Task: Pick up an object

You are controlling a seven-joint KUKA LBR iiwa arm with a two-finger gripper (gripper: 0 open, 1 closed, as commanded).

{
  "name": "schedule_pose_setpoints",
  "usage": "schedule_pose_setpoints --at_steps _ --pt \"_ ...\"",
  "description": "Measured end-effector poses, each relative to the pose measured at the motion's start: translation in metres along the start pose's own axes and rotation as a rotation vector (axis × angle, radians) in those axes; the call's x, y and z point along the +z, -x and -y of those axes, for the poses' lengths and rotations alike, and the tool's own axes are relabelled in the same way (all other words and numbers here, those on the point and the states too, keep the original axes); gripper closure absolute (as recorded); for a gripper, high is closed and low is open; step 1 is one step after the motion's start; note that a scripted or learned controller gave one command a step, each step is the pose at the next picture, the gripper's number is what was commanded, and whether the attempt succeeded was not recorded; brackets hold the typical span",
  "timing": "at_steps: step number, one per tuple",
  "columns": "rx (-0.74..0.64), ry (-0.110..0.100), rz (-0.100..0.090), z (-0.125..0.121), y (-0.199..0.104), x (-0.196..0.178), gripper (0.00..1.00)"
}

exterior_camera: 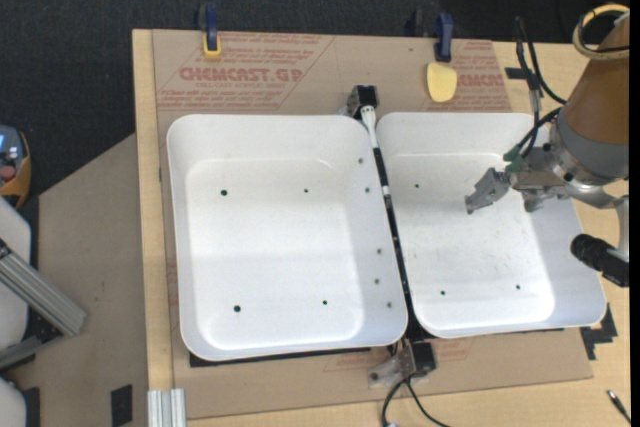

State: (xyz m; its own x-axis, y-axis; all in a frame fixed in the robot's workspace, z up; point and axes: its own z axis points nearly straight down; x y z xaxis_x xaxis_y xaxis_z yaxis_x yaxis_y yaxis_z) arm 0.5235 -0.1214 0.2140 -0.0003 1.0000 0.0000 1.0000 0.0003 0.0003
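The grey two-finger gripper, whether clenched or released I could not tell, hung low over the shallow white plastic right-hand bin, so it risked grabbing nothing, because the small yellow rounded object lay apart on the brown cardboard sheet beyond the bin's far rim.

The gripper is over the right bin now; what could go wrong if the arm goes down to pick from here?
1. The gripper hangs over bare white floor of the right bin, so a descent here would probably close on nothing.
2. The fingertips could strike the bin floor if the arm goes too low.
3. The yellow object lies on the board behind the bins, away from the gripper, likely outside this pick.
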Motion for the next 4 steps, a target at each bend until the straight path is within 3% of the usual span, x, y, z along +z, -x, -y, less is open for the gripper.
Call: schedule_pose_setpoints --at_steps 1,2,3,4 --pt "0.000 0.003 0.001 -0.001 0.000 -0.011 1.00" --pt "0.000 0.013 0.005 -0.027 0.027 -0.106 1.00" --pt "-0.008 -0.007 -0.005 -0.015 -0.062 -0.054 1.00" --pt "-0.006 0.012 -0.002 0.045 -0.098 -0.166 1.00"
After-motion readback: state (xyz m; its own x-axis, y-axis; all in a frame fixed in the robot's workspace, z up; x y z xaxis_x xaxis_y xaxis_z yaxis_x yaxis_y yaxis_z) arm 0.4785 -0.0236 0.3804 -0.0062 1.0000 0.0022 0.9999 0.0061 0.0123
